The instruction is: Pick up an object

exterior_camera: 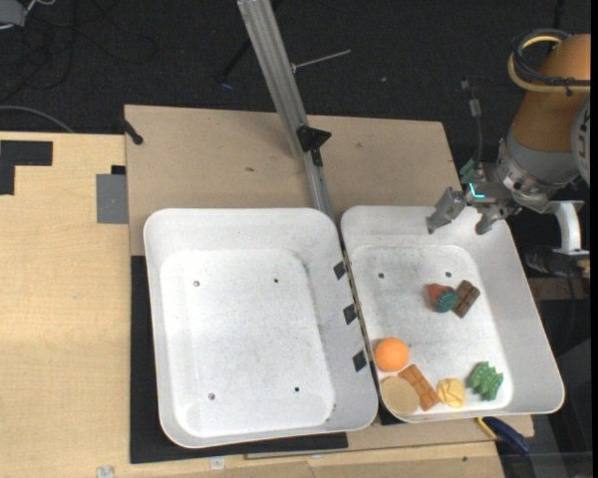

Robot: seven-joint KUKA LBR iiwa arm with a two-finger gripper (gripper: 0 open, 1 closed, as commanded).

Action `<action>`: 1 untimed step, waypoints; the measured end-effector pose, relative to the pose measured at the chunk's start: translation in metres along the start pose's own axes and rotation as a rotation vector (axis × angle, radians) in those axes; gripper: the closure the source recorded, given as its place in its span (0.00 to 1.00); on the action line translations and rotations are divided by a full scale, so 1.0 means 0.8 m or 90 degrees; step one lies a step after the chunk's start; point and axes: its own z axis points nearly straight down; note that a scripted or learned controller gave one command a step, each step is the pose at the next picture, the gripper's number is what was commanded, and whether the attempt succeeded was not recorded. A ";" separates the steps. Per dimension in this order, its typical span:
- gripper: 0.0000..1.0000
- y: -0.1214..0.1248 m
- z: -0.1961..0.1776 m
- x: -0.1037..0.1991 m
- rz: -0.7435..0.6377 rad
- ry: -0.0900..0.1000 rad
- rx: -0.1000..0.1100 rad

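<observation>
The right bin point(498, 257) holds several small objects. A red and teal piece point(441, 297) touches a brown block point(465, 298) near the bin's middle right. An orange ball point(392, 354) lies at the front left, with a tan disc point(399, 395), an orange-brown bar point(418, 385), a yellow piece point(450, 393) and a green toy point(485, 379) along the front edge. My gripper point(466, 212) hangs over the bin's back edge, open, its two fingers spread apart with nothing between them. It is well behind all the objects.
The left bin point(239, 322) sits beside the right one, joined by black clips point(350, 314). A slanted aluminium rail point(284, 93) rises behind the bins. Wooden tabletop point(50, 297) lies to the left; cables and arm parts stand at the right.
</observation>
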 end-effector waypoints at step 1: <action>0.00 -0.007 0.079 -0.001 0.002 0.001 0.003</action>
